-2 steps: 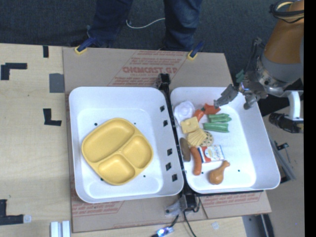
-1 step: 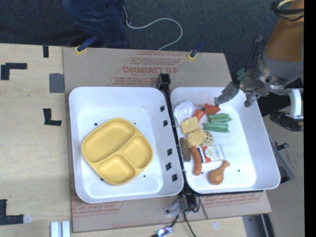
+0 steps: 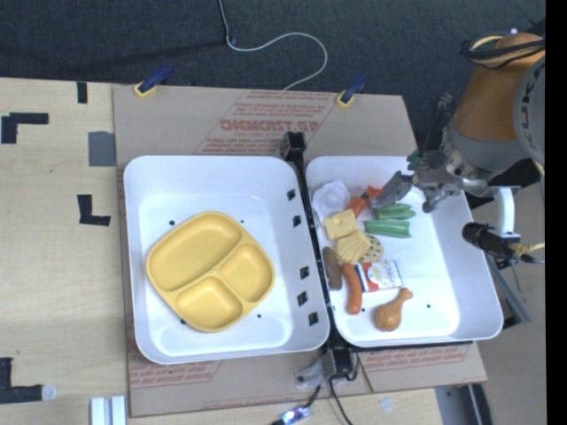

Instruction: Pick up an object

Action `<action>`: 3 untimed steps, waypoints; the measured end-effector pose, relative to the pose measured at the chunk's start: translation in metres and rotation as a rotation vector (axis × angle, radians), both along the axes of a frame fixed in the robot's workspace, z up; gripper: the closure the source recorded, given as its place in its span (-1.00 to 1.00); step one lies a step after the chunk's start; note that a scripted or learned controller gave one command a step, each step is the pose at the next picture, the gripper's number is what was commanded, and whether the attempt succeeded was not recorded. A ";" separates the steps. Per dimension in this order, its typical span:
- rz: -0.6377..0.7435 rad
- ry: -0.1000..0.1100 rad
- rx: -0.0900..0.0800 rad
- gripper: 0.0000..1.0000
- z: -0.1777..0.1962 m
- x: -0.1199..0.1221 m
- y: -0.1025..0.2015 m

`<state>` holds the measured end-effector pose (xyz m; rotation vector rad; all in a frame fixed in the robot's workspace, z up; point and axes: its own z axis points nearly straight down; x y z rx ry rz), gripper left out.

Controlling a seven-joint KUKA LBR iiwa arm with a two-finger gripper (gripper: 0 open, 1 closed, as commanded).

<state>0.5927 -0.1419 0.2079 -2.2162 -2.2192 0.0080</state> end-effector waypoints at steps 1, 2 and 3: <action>0.000 -0.002 0.000 -1.00 -0.044 -0.003 0.002; 0.000 -0.001 0.000 -1.00 -0.102 -0.003 -0.006; 0.001 -0.010 -0.002 -1.00 -0.122 -0.002 -0.005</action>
